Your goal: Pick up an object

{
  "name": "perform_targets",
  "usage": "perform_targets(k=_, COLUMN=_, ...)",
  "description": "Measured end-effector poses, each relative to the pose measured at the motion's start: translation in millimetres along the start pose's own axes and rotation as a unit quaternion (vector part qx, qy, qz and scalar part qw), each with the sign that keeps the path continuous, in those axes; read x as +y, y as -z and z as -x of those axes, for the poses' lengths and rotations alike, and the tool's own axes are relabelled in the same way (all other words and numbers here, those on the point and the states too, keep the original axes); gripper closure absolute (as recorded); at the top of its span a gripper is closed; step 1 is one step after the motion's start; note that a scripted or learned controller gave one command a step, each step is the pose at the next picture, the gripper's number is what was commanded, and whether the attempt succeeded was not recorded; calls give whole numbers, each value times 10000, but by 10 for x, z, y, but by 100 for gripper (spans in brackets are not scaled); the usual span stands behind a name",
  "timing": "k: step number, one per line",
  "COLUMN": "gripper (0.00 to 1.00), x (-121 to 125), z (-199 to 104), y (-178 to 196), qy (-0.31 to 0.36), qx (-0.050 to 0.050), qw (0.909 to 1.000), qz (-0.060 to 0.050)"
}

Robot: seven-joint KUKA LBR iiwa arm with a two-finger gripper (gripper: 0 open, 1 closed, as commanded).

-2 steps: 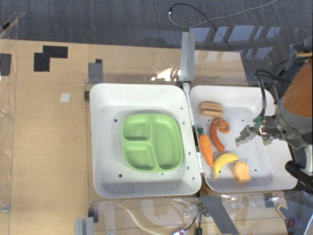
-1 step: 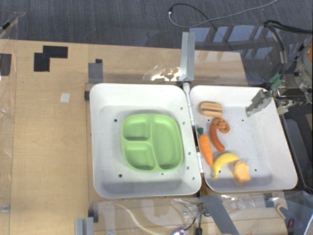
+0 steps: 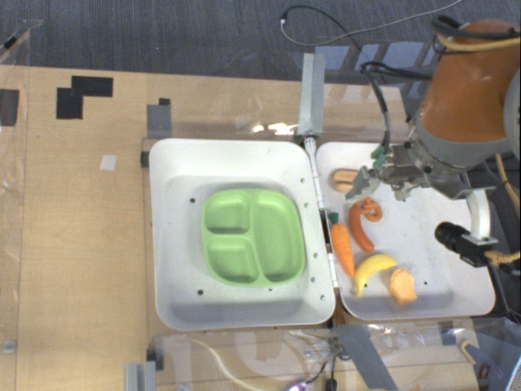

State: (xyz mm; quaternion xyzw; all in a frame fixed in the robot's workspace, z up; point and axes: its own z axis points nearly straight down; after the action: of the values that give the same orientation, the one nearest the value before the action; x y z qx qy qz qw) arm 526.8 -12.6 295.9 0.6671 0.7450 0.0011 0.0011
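Nearest the bench's front edge, in the right bin (image 3: 464,296): an orange-brown chunk (image 3: 402,286) close to the front rim, touching or just beside a banana (image 3: 372,270) on its left. A carrot (image 3: 343,248) just behind and left of the banana, running lengthwise along the bin's left wall, almost against it. A curled red-orange sausage (image 3: 364,222) just beside the carrot, toward the bin's middle. Bare white floor across the right half of this bin, from the front rim back to the arm; no bare floor along the left wall.

In the left bin (image 3: 175,300): a green divided plate (image 3: 253,236) at the centre, well apart from all four walls, with bare floor on every side.

Farther back in the right bin, near the back-left corner: a tan bread roll (image 3: 344,177) close to the back rim. Just right of it and behind the sausage, the gripper (image 3: 364,182), green-tipped and low over the floor, fingers slightly parted, nothing seen between them. Orange band (image 3: 468,80) of the arm over the bin's back-right corner.
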Motion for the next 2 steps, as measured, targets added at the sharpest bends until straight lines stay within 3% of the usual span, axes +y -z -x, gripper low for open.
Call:
perform_targets(k=1, gripper=0, x=0, z=2, y=1, qy=-4, qx=0, qw=10000, qz=1)
perform_targets(k=2, gripper=0, x=207, z=489, y=-1120, qy=-129, qx=1, qw=9999, qz=-9)
